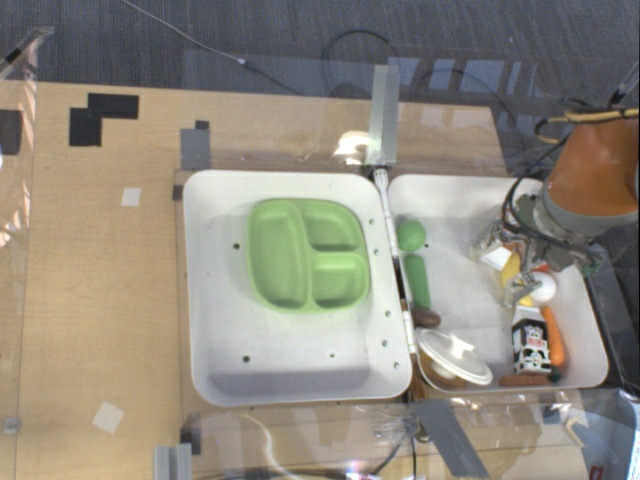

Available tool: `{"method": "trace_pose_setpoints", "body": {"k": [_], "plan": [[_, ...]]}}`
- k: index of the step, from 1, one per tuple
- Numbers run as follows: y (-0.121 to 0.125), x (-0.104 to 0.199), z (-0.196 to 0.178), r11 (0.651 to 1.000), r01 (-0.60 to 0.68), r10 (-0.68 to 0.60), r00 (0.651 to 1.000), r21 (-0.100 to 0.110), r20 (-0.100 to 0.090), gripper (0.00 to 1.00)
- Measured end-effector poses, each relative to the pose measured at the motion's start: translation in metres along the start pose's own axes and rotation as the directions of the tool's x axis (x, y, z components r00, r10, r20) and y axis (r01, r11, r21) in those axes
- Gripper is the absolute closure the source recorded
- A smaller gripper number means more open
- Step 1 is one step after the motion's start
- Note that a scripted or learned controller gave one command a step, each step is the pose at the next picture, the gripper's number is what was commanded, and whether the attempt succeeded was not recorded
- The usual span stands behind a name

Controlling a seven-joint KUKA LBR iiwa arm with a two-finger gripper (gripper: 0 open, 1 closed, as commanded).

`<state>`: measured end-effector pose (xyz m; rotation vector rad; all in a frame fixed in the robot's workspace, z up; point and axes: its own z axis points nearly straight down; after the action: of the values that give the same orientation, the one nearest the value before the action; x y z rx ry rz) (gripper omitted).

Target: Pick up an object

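Presently, gripper (520, 268) lowered into right bin (460, 208); finger state cannot be determined.
Beside it: white egg (541, 288). Nearer the camera: cow-print carton (531, 346), carrot (555, 340). Leftward: green cucumber (416, 280), lidded bowl (452, 356).

We look down from one fixed camera above the bench (90, 298), tilted so the floor (300, 8) fills the top edge. Both bins sit mid-frame at middling distance: the left bin (215, 358) near centre, the right bin (450, 198) beside it. The arm (595, 173) enters from the right.
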<state>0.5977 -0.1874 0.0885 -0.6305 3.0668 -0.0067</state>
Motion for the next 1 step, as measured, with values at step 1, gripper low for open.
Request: {"method": "trace_pose_setpoints", "body": {"k": [1], "plan": [[0.0177, -0.0133, -0.0001, 1.000, 0.022, -0.022, 1.000, -0.001, 0.000, 0.00]]}}
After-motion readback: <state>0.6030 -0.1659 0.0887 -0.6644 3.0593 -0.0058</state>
